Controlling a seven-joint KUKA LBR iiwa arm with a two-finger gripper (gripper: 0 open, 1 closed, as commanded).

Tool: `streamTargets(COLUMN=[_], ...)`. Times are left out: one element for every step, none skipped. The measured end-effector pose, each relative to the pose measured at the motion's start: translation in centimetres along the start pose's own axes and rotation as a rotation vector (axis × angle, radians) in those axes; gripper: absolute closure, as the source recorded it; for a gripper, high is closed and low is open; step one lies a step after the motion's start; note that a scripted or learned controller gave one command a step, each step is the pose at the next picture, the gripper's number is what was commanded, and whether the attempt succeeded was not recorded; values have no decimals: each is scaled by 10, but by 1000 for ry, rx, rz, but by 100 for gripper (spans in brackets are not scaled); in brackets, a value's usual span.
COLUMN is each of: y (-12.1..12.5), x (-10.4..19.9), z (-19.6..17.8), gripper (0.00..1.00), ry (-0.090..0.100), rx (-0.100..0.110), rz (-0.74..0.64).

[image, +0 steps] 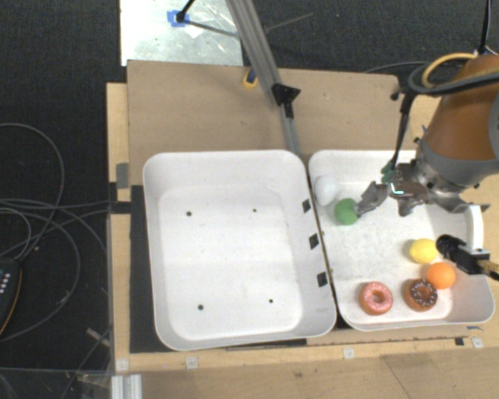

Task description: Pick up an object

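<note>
In the right bin (474,306) lie several small objects. A green ball (345,212) rests near the bin's left wall, with a white ball (326,189) just above it. My gripper (389,200) hangs over the bin's upper middle, just right of the green ball. Its fingers are spread open with nothing between them, and the left fingertip (369,199) is close to the green ball. A yellow ball (422,250), an orange ball (441,275), a pink-iced donut (376,298) and a chocolate donut (421,293) lie toward the bin's front right.
The left bin (224,248) sits beside the right one, sharing a hinged divider (314,239). A grey pole (262,52) slants in from the top. A black fitting (461,254) sticks in at the right bin's right wall. Cables trail on the dark floor at left.
</note>
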State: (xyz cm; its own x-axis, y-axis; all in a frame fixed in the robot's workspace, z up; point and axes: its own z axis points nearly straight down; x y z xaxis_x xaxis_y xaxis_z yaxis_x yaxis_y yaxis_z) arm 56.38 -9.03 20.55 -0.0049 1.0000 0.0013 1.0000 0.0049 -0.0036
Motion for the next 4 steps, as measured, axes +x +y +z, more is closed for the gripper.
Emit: streamTargets(y=[1, 7, 5, 5], x=[0, 0, 9, 10], z=[-2, 42, 100, 116], gripper=[0, 0, 0, 0], ry=[0, -1, 0, -1], rx=[-5, -1, 1, -2], rz=[2, 4, 4, 5])
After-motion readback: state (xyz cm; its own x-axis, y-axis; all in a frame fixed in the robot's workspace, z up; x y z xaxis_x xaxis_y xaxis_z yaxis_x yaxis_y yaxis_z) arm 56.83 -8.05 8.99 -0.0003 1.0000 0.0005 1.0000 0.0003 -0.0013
